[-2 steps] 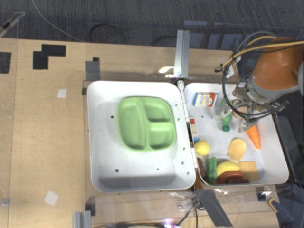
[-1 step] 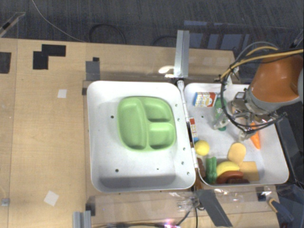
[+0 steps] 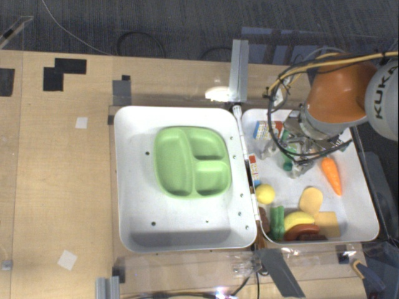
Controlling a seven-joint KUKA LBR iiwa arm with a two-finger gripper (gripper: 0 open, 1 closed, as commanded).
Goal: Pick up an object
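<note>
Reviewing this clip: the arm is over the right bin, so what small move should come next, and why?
Probably a short straight descent. The gripper hangs low in the right bin, by a small green object, with the carrot just beside it. The view shows nothing held between its fingers, so the pick is not yet made.

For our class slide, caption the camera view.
Arm's end effector lowered into right bin of toy food; green tray in left bin.

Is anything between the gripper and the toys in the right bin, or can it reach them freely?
Nothing visible blocks it. The gripper is low inside the right bin, with the carrot just beside it and the lemon a little farther off. The other toys are crowded along the bin's near edge.
</note>
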